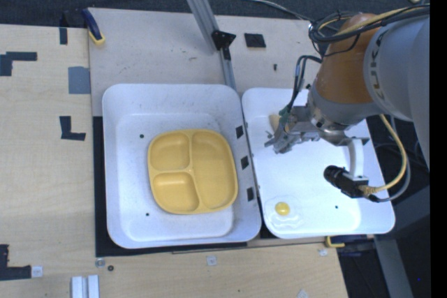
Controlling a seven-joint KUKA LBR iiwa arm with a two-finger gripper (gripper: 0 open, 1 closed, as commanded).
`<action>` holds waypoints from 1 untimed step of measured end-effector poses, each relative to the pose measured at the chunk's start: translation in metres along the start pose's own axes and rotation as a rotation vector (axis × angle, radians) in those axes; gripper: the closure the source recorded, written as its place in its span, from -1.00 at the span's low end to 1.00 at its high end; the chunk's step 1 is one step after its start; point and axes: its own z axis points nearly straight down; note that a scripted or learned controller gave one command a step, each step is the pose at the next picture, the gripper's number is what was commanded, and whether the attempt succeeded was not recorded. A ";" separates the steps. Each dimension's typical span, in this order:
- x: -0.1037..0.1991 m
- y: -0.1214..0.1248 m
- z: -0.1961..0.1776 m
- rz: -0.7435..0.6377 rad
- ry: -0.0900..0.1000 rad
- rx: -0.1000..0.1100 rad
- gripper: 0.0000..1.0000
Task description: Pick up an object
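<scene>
Two white bins, left bin (119,150) holding yellow divided plate (191,171), right bin (370,220) holding fried egg (283,213), jaws (279,139) state unclear

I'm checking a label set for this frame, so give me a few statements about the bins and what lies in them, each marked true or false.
1. A yellow plate with compartments lies in the left bin. True.
2. The plate is in the right bin. False: the right bin holds a fried egg, and the plate is in the left bin.
3. The egg lies near the right bin's front edge. True.
4. The gripper is above the left bin. False: it is over the right bin, near its back left part.
5. The egg lies on the plate. False: they are in separate bins.
</scene>
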 end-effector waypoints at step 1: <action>0.051 0.013 -0.017 0.000 0.000 -0.002 1.00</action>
